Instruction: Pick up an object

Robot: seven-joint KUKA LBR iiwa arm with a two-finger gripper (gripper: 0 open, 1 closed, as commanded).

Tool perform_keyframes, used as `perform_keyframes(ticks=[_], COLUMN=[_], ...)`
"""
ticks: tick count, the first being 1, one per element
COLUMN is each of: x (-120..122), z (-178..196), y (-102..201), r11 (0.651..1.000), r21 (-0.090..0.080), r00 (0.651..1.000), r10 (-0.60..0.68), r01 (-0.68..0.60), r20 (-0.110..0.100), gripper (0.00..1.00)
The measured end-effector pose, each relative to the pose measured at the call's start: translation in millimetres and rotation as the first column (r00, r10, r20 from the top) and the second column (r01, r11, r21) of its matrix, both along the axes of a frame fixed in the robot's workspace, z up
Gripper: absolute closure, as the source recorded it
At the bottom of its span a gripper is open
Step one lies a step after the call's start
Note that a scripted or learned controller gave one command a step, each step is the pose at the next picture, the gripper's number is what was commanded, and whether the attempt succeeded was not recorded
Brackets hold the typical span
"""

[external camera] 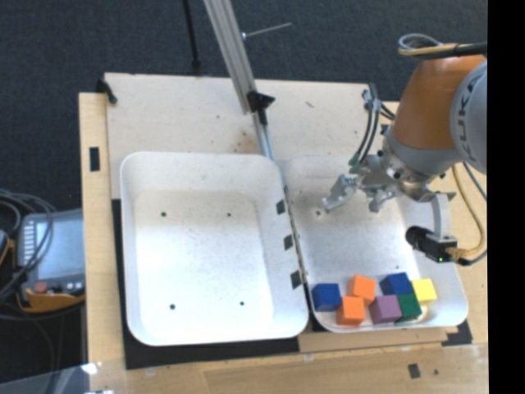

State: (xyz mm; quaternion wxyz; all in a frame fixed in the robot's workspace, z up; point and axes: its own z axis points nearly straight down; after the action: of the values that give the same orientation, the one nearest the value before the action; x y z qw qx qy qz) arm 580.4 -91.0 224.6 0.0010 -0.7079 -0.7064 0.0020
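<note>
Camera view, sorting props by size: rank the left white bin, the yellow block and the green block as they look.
1. Shallow white left bin, by far largest.
2. Small yellow cube block and small green cube block: alike, unranked.

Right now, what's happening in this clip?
A grey and orange arm reaches in over the right bin, with its end effector above that bin's upper part. There's nothing between its fingers. The blocks sit clustered at the bin's near edge: two blue, two orange, one purple, one green, one yellow. None has been picked up yet, and the end effector is well away from them.
</note>
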Motion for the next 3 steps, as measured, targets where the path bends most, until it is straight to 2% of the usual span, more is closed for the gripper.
perform_keyframes(ticks=[1, 2, 3], x=[-7, -6, -4], z=[-61, -103, -90], y=[2, -1, -2], r11=[1.0, 1.0, 1.0], r21=[0.001, 0.0, 0.001], r00=[1.0, 1.0, 1.0], r10=[0.0, -0.001, -0.009], r01=[0.0, 0.001, 0.009], r20=[-0.002, 0.0, 0.009], gripper=[0.0, 0.0, 1.0])
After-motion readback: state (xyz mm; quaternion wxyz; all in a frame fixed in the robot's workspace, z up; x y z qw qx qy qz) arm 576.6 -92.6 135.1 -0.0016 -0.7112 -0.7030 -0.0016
